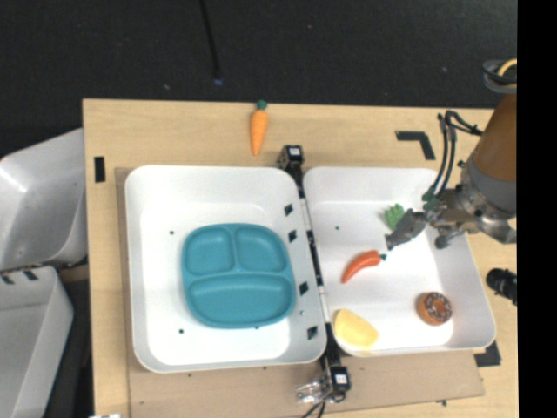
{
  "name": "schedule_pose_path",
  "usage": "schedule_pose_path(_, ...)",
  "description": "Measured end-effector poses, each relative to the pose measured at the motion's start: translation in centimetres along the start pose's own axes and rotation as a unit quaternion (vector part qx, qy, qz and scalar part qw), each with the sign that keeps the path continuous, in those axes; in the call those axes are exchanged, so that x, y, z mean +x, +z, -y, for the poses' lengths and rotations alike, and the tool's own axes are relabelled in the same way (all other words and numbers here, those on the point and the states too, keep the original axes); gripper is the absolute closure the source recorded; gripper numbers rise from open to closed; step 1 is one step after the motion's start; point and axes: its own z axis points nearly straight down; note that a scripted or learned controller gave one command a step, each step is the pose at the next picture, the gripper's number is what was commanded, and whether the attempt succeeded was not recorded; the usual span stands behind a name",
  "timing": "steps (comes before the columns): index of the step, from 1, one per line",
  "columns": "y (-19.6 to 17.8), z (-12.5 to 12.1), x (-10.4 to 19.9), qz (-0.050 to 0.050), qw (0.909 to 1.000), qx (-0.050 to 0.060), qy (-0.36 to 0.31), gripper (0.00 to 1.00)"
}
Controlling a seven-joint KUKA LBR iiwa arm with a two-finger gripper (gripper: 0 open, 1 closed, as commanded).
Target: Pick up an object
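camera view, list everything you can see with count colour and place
bench: 1, tan wood, under both bins
bins: 2, white, side by side
divided plate: 1, teal, left bin
carrot: 1, orange, on the bench behind the bins
chili pepper: 1, red-orange, middle of right bin
green item: 1, right bin, by the pincer
yellow item: 1, right bin's near left corner
round item: 1, brown, right bin's near right
arm: 1, grey and orange, from the right
pincer: 1, dark, over right bin

Orange band [499, 146]; grey wrist; black cables [448, 146]
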Motion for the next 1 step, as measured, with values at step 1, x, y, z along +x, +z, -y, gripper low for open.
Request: schedule_pose_path(1, -0.60, -0.21, 0.02, 0.001, 1.0000, -0.006, -0.001, 0.00)
